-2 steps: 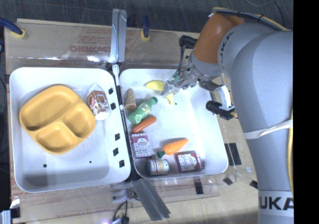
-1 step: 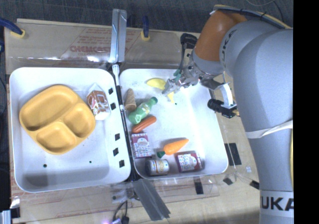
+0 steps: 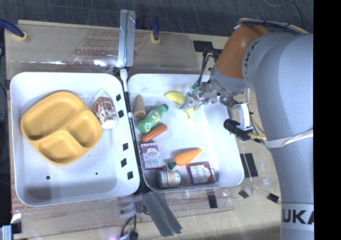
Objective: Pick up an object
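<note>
Yellow banana [image 3: 175,96] lies touching the end effector [image 3: 192,100], just to its left; whether its grip is closed cannot be told.

One cam, fixed above the table [image 3: 176,41], looking down at a slant. Both white bins fit in frame: left bin [image 3: 64,185] w/ the yellow divided tray [image 3: 59,126], right bin [image 3: 224,143] w/ the small food items. Dark floor runs across the top, so the cam faces toward the table's far edge. Mid-range: whole bins visible, labels too small to read. The arm [image 3: 277,89] enters from the right and bulks large, being nearer the lens; its claw [image 3: 193,97] sits over the right bin's upper part.
</note>
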`<state>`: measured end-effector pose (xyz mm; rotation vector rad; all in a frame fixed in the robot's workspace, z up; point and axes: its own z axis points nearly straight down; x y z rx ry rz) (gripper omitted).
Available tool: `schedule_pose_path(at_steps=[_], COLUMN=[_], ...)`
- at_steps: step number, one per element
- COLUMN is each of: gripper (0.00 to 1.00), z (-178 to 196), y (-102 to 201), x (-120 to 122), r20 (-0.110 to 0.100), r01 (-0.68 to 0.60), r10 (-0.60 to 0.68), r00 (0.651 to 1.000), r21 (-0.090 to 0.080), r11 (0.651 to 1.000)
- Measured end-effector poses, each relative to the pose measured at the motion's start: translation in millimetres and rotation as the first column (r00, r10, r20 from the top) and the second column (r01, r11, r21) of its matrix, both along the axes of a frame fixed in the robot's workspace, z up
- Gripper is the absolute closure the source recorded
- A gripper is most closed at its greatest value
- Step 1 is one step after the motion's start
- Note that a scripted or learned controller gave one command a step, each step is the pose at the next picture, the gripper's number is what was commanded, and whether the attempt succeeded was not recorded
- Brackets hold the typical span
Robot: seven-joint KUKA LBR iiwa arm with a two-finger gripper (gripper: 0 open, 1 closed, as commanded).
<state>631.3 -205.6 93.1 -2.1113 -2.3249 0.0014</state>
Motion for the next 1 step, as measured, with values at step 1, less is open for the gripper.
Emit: schedule_pose_path(at_steps=[1], gripper=[1.0], z=[103.8], y=[-4.7], x=[-6.7], r20=[0.0], r01=[0.223], r10=[-0.223], r00=[0.975], r21=[-0.001], r11=[0.975])
